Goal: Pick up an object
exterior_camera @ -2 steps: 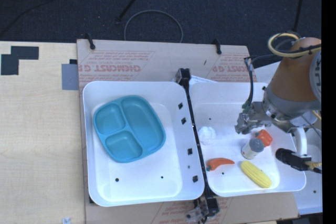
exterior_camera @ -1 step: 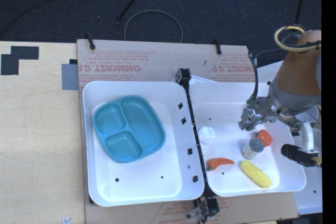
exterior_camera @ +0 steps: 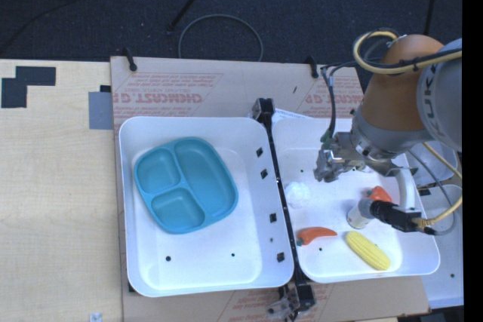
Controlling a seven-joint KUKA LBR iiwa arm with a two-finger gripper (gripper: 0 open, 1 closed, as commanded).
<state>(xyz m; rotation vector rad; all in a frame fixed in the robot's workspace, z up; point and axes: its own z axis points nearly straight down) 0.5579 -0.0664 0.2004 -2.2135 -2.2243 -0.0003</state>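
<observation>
The arm's tool [exterior_camera: 330,168], its grip impossible to make out, hovers over the right bin [exterior_camera: 317,268], whose front edge holds corn [exterior_camera: 367,249] and a carrot [exterior_camera: 315,234].

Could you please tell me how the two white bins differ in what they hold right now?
The left bin holds one large thing, a blue divided plate; the right bin holds small ones, a yellow corn cob and an orange-red carrot. The gripper hangs above the right bin, not the left bin. Both are shallow and white.
</observation>
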